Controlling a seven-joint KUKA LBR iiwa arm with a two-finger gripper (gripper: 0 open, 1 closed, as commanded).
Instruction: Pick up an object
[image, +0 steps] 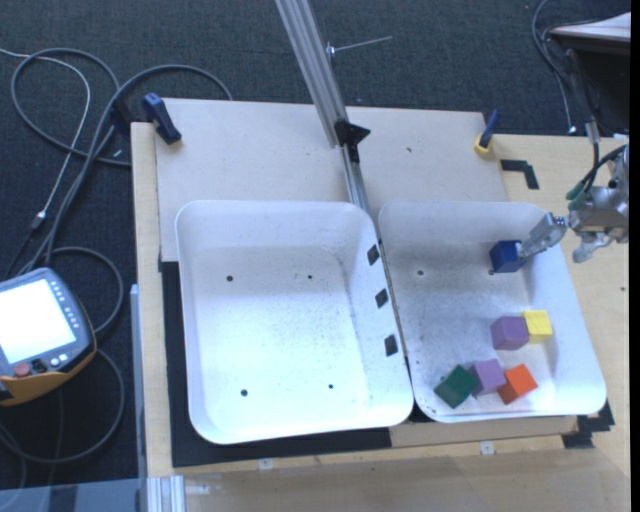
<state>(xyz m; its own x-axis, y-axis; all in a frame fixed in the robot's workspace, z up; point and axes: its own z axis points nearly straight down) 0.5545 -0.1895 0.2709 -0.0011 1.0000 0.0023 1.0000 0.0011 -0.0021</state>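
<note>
The end effector (522, 250) is gripping the blue block (505, 257) at its tip; lifting straight and slowly is advisable, since the other blocks (508, 332) are lying well below it

Six small blocks, all in the right bin (570, 300). Blue block (504, 257) sits alone in the upper part, at the gripper (533, 243) fingertip; contact or grasp can't be judged from this angle. Purple cube (509, 333) and yellow cube (538, 324) touch side by side at mid-right. Along the near wall: green block (457, 385), rotated diagonal, then a lighter purple block (489, 375), then an orange block (519, 382), packed close together in a row.
</note>
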